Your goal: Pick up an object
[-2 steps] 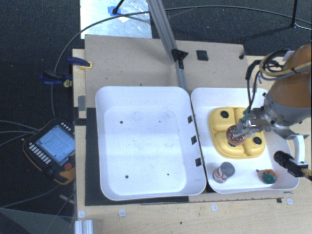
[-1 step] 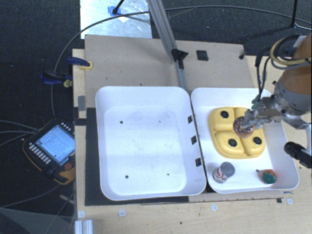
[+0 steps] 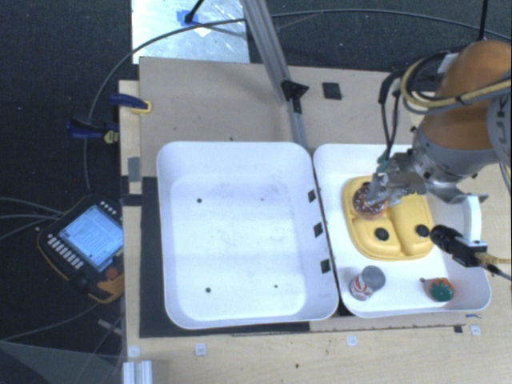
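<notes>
yellow toy (image 3: 394, 229) is partly hidden beneath the gripper (image 3: 382, 187); whether its jaws are open is unclear.

Two white bins (image 3: 240, 158); one yellow toy (image 3: 396, 230), one grey cup (image 3: 368, 281), one green ball (image 3: 439, 290)

At the left edge of the frame a handheld control pendant (image 3: 86, 246) with a lit screen lies on the dark floor, cables trailing around it. Blue and yellow clamps (image 3: 120, 114) grip the bench's upper-left side. A grey pole (image 3: 270, 42) slants down from the top centre.
</notes>
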Action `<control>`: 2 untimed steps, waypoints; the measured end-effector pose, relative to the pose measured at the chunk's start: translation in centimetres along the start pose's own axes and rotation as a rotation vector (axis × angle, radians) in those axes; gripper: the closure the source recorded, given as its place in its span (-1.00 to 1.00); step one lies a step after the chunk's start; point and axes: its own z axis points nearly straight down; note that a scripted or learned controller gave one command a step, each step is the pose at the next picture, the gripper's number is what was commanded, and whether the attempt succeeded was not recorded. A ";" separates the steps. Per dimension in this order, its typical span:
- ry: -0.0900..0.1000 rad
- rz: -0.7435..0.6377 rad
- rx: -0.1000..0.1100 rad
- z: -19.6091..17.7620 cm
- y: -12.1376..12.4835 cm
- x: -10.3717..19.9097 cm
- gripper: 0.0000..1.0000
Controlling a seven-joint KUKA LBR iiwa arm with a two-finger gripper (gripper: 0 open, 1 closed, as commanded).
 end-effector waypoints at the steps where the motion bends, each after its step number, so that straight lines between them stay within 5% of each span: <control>1: 0.001 -0.001 -0.001 0.5 2.8 3.9 1.00; 2: 0.001 -0.001 0.001 1.8 4.9 8.3 1.00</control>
